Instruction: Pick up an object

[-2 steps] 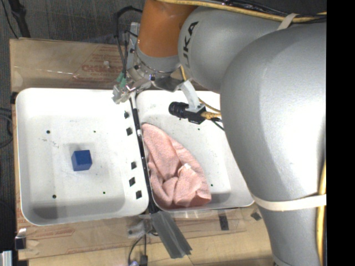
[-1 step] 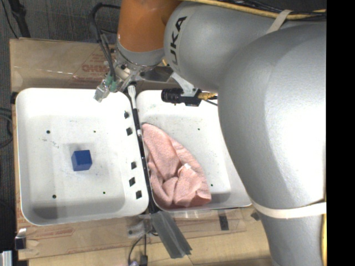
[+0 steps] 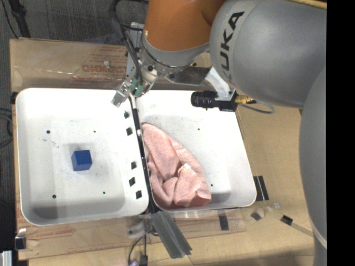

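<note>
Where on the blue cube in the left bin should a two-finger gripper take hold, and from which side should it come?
Probably from straight above, with the fingers closing on two opposite side faces of the blue cube. It sits flat on the floor of the left bin, well away from the walls, with bare floor all round it, so there is room for a finger on either side. Its flat, parallel faces suit a pinch.

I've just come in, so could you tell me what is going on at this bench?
A KUKA arm reaches in over two white bins. Its gripper sits near the far end of the divider between them, with nothing visibly held. A blue cube lies in the left bin, and a pink cloth lies crumpled in the right bin.
</note>
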Action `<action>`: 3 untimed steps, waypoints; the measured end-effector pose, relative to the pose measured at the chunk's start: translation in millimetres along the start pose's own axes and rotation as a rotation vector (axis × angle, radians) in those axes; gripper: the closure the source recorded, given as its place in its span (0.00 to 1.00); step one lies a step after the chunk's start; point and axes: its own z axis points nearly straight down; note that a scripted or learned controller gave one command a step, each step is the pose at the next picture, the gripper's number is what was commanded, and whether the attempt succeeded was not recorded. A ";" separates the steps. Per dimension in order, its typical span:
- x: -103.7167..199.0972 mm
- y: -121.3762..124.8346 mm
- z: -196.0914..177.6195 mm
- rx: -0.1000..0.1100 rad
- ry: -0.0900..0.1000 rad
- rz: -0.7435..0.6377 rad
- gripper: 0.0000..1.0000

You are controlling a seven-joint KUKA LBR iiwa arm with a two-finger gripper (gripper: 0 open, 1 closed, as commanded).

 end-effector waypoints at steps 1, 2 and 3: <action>-30.5 0.9 115.1 0.004 0.003 -0.110 1.00; -61.2 18.4 149.5 0.001 0.001 -0.171 1.00; -44.8 45.8 126.7 0.001 0.001 -0.146 1.00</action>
